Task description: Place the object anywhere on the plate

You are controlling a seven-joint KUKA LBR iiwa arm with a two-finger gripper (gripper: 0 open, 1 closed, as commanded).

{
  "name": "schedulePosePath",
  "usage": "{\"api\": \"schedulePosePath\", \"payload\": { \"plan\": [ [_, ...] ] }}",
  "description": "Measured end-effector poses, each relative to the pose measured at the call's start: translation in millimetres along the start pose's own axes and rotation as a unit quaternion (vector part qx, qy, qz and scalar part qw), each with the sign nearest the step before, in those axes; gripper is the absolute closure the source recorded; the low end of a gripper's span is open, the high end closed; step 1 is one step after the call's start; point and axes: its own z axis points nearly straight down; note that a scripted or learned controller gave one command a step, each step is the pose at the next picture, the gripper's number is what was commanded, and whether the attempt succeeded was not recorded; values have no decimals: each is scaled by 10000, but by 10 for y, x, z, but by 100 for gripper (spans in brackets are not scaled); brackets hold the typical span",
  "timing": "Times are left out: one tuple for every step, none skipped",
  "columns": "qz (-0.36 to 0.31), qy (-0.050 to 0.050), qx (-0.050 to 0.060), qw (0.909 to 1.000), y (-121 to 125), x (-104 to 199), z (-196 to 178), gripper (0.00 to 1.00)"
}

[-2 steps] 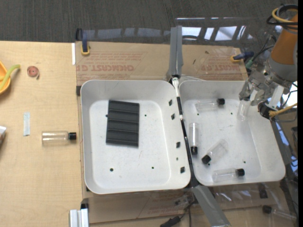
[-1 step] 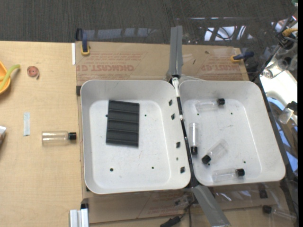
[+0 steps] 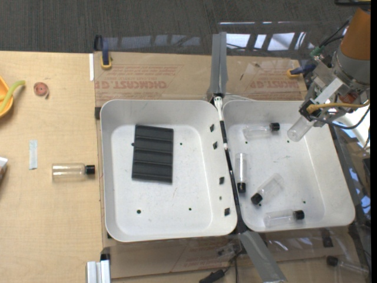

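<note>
**Inspector:** Camera view, taken from the jaws outward. The jaws are closed on the upper end of a clear vial, the held vial [image 3: 298, 128], which hangs tilted with its free end pointing down and to the left.

**Clerk:** Where does it hang?

**Inspector:** Over the upper right corner of the right bin [image 3: 344, 208], clear of the bin floor. The grey arm [image 3: 353, 55] enters from the right, with its orange band [image 3: 359, 37] above the wrist.

**Clerk:** Contents of that bin?

**Inspector:** Four more clear vials with black caps, all lying flat. One [image 3: 259, 132] is near the top, just left of the held vial. One [image 3: 240, 168] lies along the left wall. One [image 3: 268, 189] lies slantwise in the middle. One [image 3: 283, 217] is near the bottom rim.

**Clerk:** And the plate?

**Inspector:** The black ribbed plate [image 3: 152, 153] lies flat in the left bin [image 3: 112, 217], towards its upper left, well apart from the held vial. Nothing rests on it.

**Clerk:** Outside the bins?

**Inspector:** On the desk [image 3: 53, 229], left of the left bin, lies a sixth vial [image 3: 70, 170] with its cap towards the bin. A small red disc [image 3: 40, 88] and a yellow-orange item [image 3: 7, 96] sit at the far left.
</note>
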Motion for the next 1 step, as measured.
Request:
{"api": "schedulePosePath", "payload": {
  "plan": [
    [-61, 2, 3, 10000, -765, -458, 1098, 100]
  ]
}}
